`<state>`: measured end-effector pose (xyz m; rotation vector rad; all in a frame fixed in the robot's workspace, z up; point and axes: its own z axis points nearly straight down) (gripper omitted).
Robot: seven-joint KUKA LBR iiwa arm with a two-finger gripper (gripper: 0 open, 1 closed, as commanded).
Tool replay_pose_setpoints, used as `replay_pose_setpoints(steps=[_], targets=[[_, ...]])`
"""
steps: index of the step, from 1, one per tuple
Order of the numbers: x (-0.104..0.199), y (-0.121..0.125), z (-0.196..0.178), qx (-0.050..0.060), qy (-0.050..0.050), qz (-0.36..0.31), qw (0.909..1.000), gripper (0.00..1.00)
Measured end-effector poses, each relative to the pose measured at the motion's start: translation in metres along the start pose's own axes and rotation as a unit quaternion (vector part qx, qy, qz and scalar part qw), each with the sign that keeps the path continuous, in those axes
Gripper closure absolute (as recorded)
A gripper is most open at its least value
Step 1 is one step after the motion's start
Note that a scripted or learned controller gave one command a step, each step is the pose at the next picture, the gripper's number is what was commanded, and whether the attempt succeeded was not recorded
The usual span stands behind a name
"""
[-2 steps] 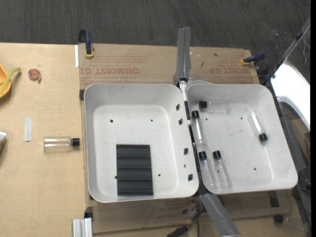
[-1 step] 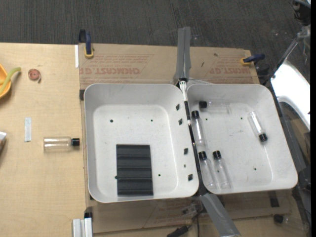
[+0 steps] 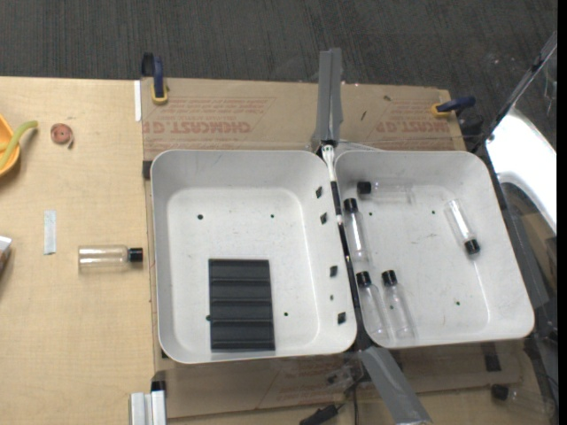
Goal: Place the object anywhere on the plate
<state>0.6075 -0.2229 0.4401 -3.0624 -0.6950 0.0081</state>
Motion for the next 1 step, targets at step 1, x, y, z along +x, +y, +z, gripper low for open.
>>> replay_pose_setpoints(steps=[1], targets=[[0.0673, -0.0604, 0.0311, 0.000, 0.000, 0.124, 0.9923, 0.00]])
